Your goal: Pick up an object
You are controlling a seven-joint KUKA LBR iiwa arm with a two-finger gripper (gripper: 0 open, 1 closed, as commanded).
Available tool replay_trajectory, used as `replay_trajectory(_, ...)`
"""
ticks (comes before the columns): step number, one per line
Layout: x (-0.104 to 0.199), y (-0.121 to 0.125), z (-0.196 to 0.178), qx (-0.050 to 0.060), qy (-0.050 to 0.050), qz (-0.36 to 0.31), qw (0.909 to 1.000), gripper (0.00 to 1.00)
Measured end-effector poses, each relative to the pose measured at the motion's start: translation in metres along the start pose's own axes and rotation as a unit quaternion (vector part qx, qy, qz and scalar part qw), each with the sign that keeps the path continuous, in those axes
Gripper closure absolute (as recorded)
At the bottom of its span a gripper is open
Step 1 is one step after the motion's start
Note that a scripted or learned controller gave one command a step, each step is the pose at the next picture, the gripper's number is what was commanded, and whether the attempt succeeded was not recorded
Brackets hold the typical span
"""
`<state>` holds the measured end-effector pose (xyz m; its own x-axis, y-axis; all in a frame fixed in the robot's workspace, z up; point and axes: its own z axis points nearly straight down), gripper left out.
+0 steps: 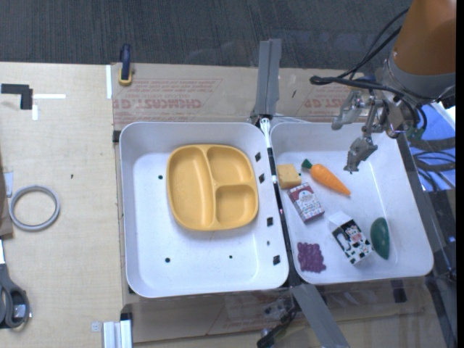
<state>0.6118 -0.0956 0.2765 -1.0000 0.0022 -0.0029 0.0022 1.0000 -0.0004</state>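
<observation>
- Surface (58, 267): a light wooden top carrying two shallow white bins side by side; a roll of tape (32, 207) lies well apart from them at far left.
- Left bin (145, 267): holds a yellow divided plate (212, 187), flat and upright, near the bin's centre.
- Right bin (413, 252): holds the candidate objects, left to right: a yellow sponge block (288, 175), a purple grape cluster (312, 257), a small red-and-white carton (307, 202), a toy carrot (330, 180), a black-and-white carton (351, 240), a green avocado-shaped piece (380, 238).
- End effector (360, 151): hangs above the right bin's rear half, just beyond the carrot's tip, grasping nothing; whether its fingers are spread cannot be told.
- Step in hand, as judged: approach. The carrot lies nearest. A good grasp would centre over its thick middle, turn the fingers across its long axis, and descend clear of the sponge block beside its leafy end.
</observation>
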Motion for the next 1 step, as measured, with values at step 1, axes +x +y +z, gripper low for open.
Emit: replay_trajectory(1,-0.0078,-0.053,0.113,0.0,0.001,0.247,0.969,0.0)
